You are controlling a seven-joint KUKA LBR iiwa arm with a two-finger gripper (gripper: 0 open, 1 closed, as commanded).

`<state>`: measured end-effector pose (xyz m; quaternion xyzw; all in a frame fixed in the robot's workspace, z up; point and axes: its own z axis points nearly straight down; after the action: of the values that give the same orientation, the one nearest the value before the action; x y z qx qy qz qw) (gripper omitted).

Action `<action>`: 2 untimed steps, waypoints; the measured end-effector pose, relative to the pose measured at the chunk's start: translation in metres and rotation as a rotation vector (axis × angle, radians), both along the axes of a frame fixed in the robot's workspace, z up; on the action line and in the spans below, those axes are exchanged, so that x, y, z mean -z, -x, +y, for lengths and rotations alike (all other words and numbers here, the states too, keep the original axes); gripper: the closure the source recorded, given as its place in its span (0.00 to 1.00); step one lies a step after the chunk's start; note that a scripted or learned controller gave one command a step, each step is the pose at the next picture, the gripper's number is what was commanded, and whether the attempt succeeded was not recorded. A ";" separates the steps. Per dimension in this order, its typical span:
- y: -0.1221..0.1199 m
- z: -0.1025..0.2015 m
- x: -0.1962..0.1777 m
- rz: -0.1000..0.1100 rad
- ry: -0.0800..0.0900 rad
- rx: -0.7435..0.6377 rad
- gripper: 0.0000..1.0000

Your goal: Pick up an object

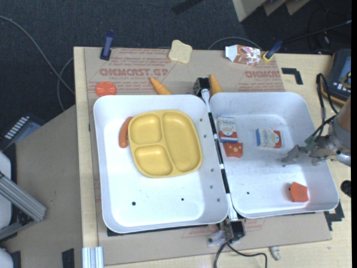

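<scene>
White plastic forms both bins; the right bin [312,108] holds a small blue-and-white carton [269,138], a red-and-white carton [228,128] near the left wall with a red packet [234,149] touching its near end, and an orange block [298,192] in the near right corner. At that bin's right side, the gripper [294,156] hangs between blue-and-white carton and block, grasping nothing; how wide it stands cannot be told.

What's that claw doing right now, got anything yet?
Claw over right bin, holding nothing. Nearest: orange block, small carton. Nothing blocking.
</scene>
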<state>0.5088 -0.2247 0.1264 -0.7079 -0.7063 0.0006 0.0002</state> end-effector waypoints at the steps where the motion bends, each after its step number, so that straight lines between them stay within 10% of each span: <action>1: 0.030 0.022 0.030 0.001 -0.001 -0.001 0.00; 2: 0.029 0.003 -0.027 -0.002 0.001 -0.001 0.00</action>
<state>0.4794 -0.2219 0.1535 -0.7075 -0.7067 -0.0001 -0.0008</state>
